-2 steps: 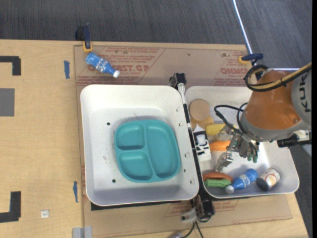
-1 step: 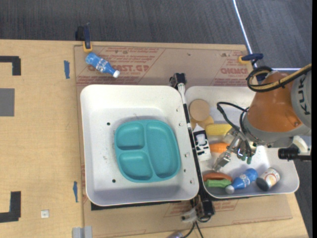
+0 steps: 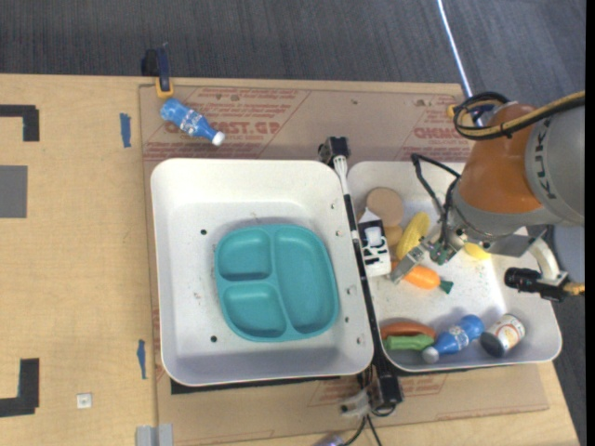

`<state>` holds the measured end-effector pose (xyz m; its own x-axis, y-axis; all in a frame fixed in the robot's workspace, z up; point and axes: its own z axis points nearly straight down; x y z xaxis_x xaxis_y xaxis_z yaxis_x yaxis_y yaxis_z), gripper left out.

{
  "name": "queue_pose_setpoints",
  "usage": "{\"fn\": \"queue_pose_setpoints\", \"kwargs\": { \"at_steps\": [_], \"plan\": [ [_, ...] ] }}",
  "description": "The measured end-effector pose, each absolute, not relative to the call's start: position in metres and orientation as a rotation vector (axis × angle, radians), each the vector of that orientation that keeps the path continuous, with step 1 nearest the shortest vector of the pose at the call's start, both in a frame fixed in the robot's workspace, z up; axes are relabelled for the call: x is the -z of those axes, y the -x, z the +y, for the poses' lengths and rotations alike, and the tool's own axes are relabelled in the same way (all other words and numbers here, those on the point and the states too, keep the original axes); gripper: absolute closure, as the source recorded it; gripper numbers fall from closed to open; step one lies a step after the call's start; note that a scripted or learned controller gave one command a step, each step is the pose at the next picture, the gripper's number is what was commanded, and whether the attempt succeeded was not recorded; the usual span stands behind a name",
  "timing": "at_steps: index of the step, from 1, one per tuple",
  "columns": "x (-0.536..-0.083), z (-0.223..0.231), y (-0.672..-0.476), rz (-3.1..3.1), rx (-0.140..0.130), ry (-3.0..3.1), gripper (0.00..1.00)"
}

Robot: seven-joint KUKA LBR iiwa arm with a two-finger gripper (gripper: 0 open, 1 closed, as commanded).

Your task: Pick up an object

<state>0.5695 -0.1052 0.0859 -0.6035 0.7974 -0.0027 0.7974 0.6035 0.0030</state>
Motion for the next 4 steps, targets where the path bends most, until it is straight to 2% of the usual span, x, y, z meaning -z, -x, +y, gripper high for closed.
{"fn": "queue_pose_setpoints", "kwargs": {
  "at_steps": [1,2,4],
  "plan": [
    [-0.086,-0.102,-0.529,2.773,-0.003,-1.469,0.00],
    [-0.185,-0.035,-0.527,2.653,-0.002,-1.680,0.00],
    [-0.185,-0.036,-0.527,2.653,-0.001,-1.681,0.00]
  ]
}}
